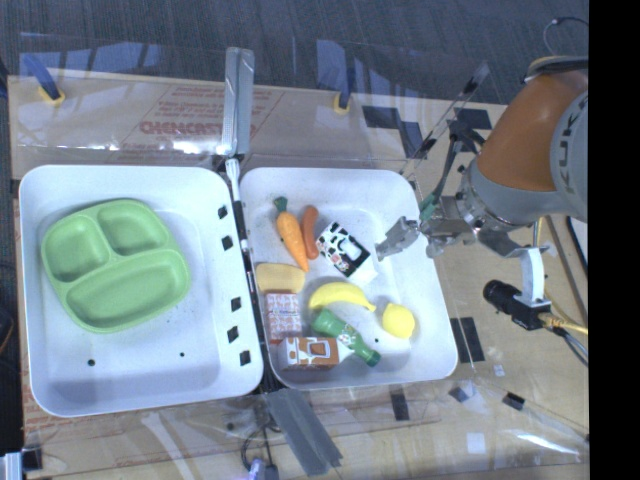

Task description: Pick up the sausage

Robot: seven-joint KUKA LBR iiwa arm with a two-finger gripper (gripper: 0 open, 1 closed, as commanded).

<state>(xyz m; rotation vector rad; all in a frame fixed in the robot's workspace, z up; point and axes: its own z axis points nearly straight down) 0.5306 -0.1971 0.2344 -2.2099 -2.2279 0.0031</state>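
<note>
The gripper (397, 238) is hovering over the right bin (432, 298), fingers unclear; the sausage (310, 230) is lying beside the carrot (291, 236); approach underway, next calling for leftward descent.

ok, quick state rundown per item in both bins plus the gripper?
gripper: over the right bin's right side, holding nothing; open or shut unclear
sausage: lying flat beside the carrot, untouched
carrot: lying flat
banana: lying flat
lemon: resting by the banana
green bottle: on its side
green plate: right way up in the left bin
</note>
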